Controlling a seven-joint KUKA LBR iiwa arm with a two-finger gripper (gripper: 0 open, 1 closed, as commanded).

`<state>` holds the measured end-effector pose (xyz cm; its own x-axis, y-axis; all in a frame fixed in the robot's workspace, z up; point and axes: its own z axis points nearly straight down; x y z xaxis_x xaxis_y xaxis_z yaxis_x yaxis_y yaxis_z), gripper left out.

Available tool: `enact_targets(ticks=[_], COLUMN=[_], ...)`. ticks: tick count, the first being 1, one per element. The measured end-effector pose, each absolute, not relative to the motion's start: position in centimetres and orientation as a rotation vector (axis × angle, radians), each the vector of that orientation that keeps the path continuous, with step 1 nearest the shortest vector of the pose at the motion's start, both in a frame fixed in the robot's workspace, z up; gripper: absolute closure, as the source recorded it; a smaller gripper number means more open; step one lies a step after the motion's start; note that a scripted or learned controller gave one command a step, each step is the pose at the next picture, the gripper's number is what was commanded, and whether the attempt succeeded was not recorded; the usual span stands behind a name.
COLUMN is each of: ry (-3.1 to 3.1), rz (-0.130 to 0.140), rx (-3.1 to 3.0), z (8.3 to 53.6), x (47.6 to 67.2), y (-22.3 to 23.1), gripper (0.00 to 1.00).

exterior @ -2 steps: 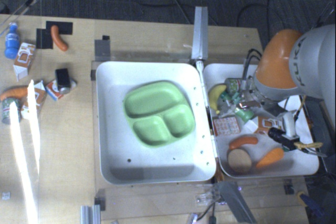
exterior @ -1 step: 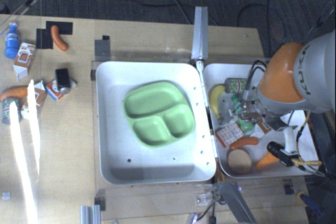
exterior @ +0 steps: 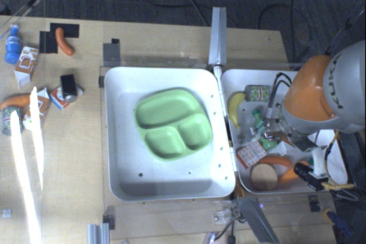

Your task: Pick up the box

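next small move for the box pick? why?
Probably a short shift toward the bins' divider, then descend. The box lies flat in the right bin, beside the gripper rather than under it, with a banana and round brown item close by. Finger state is unclear.

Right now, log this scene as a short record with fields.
left bin: green divided tray
right bin: box, banana, can, round brown item, carrot
arm: over right bin
claw: low among the items, just above the box in the view
box status: lying in bin, not lifted
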<state>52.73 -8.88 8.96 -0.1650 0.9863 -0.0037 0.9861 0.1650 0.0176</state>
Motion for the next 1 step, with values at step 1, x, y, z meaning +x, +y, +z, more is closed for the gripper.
enact_targets(ticks=[1], ry=[2.282], rz=[0.019], rx=[2.137], z=[8.97], x=[49.31], y=[-8.83], gripper=[0.0])
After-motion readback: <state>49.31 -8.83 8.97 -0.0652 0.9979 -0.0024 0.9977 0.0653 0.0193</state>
